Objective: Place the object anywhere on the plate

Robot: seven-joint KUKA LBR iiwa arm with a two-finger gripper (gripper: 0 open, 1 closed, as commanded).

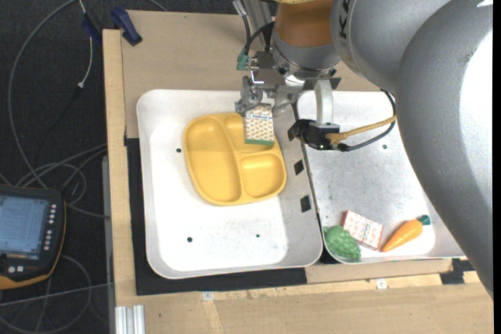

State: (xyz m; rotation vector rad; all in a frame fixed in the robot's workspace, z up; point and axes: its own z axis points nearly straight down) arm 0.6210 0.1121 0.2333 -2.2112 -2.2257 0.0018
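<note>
Gripper: the gripper (259,107) hangs over the far right edge of the yellow plate (233,159), its fingers closed around the top of a small patterned carton (259,126).
Carton: it hangs upright directly under the fingers, white with a speckled print and a green band at its foot; its lower end sits over the plate's upper right compartment, near the rim. Whether the foot already touches the plate I cannot tell from this angle.
Plate: a divided yellow dish, with one long compartment away from the gripper on its left side and two smaller ones below and beneath it; it lies in the left white bin (164,192).
Step in hand: by my judgement, the placing itself; the carton is carried and already above the target.
Doing it well: lower straight down until the carton's base rests on the plate floor, then open. The carton is close to the rim and to a dividing ridge, so a small shift toward the plate's middle before release would likely keep it from tipping outward.
Risk: a tall narrow box dropped from height may topple and slide off the edge.
Elsewhere: in the right white bin (368,168), well below and to the gripper's other side, lie a toy carrot (404,234), a small red-patterned packet (362,229) and a green leafy toy (342,242).
</note>
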